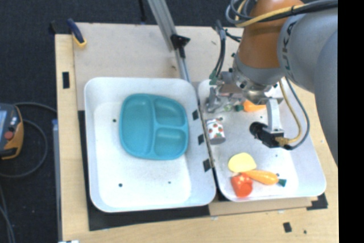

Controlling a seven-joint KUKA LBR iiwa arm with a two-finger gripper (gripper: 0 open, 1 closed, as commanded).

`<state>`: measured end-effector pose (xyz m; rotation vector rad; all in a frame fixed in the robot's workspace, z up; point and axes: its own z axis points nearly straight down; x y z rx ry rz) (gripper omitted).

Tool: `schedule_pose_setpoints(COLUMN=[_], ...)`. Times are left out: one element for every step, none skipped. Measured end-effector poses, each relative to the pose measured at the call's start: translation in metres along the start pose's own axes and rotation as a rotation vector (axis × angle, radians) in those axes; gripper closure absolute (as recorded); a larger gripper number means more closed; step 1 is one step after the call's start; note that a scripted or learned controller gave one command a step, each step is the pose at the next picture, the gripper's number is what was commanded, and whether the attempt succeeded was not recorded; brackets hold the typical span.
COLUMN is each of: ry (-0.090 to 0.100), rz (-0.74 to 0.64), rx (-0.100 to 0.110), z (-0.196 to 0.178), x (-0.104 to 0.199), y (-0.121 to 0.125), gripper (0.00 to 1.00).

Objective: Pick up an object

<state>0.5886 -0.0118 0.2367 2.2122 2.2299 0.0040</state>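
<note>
One small white cube with red and green dots [215, 130] just below pincer [215, 101]; pincer's grip state unclear.

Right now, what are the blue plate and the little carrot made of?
The blue plate looks like smooth, matte, moulded plastic: one even teal colour, with soft rounded dividers. The carrot looks like toy plastic, with flat bright orange and a green tip, though it is too small to be sure.

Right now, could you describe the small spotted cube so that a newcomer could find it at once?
Look in the right-hand bin, near its left wall, just below the gripper. The spotted cube is white with red and green dots, unlike the yellow, red and orange pieces nearer the bin's front.
</note>
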Motion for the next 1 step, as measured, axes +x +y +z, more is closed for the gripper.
schedule_pose_setpoints(ry=[0.000], rz=[-0.001], rx=[0.000], z=[-0.0120], x=[0.0542], y=[0.0136], gripper=[1.00])
